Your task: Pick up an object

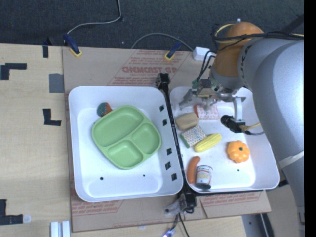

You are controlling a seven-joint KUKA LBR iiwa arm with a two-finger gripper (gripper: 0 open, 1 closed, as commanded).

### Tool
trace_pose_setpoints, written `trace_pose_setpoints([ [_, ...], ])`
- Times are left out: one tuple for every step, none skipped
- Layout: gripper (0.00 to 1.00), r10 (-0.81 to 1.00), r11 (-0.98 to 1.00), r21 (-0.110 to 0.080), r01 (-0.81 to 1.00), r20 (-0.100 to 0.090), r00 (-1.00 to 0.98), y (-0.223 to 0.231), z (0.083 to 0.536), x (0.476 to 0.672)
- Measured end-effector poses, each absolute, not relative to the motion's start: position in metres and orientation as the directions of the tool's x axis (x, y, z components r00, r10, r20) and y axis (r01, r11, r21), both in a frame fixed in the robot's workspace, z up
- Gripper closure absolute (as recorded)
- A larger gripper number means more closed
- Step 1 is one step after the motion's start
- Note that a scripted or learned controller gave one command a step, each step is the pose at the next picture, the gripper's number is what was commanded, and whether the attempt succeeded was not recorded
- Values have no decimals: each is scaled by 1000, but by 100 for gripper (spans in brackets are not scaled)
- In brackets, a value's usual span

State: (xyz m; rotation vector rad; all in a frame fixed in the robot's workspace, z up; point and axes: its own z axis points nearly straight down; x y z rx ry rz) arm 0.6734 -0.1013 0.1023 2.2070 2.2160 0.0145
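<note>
Even, soft overhead light; white bins bright without glare, faint shadows, slightly soft low-resolution focus

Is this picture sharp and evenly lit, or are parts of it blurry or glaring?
Camera view: light is soft and even, with faint shadows under the green plate; the arm, close to the lens, looks soft and bright; the small can is too blurred to read its label.
</note>
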Motion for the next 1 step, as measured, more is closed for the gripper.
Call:
trace_pose_setpoints([
  [0,1000,4,14,1000,-1,-4,-122,91,673],
])
